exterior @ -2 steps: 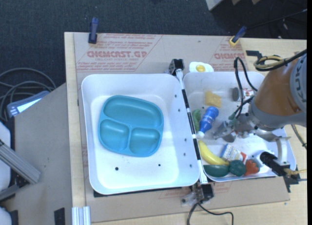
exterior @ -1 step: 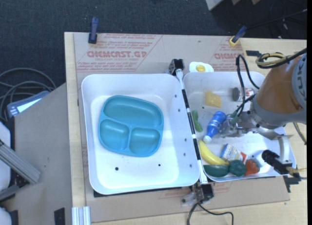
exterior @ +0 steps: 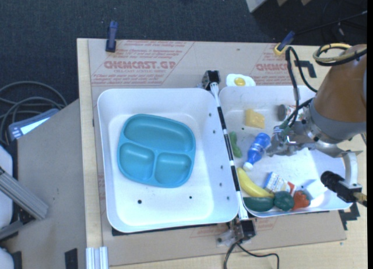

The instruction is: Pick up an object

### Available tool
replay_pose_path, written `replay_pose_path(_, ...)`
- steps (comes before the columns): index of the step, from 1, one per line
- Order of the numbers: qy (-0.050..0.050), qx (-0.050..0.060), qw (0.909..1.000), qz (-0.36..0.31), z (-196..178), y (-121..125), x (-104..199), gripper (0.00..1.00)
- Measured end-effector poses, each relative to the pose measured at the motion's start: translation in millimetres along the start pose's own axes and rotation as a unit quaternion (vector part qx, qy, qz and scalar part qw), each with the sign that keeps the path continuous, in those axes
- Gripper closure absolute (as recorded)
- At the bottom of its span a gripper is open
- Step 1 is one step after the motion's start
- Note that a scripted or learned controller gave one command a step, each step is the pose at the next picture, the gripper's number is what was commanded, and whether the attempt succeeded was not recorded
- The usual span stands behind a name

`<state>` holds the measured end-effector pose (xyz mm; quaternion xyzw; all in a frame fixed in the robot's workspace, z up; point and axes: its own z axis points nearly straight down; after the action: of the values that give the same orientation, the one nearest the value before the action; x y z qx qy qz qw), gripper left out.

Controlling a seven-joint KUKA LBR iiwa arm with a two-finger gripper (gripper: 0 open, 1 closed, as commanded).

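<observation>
Presently, two shallow white bins are borne side by side on the bench [exterior: 175,67], whose bare top is printed with red lettering.

Left bin [exterior: 111,145]: one blue divided tray [exterior: 156,150] is held, lying flat near the middle, with three compartments facing up.

Right bin [exterior: 256,94]: several small objects are held. A yellow block [exterior: 254,118] lies toward the far side, with a small grey item [exterior: 282,111] just to its right. A blue and white bottle [exterior: 256,150] lies tilted near the middle. A green piece [exterior: 234,144] lies against the left wall. A banana [exterior: 252,186] lies at the near left, touching a dark green vegetable [exterior: 260,203] at the near edge. A dark green lump [exterior: 284,200] and a red item [exterior: 301,200] lie just to the right of that vegetable. A small blue and white packet [exterior: 275,180] lies beside the banana.

Outside the bins, a yellow and white item [exterior: 239,80] rests on the bench at the far edge of the right bin.

Arm: it is entered from the right, its orange band [exterior: 342,90] seen above the right bin. The gripper [exterior: 284,140] is placed over the middle of the right bin, just right of the bottle. Whether the fingers are apart or together cannot be told, and nothing is seen between them.
</observation>
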<state>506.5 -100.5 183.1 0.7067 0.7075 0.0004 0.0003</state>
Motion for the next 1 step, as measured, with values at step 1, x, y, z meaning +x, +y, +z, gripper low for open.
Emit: replay_pose_path(1, 0.0, 0.0, 1.0, 0.0, -1.5, 94.0, 37.7, 1.0)
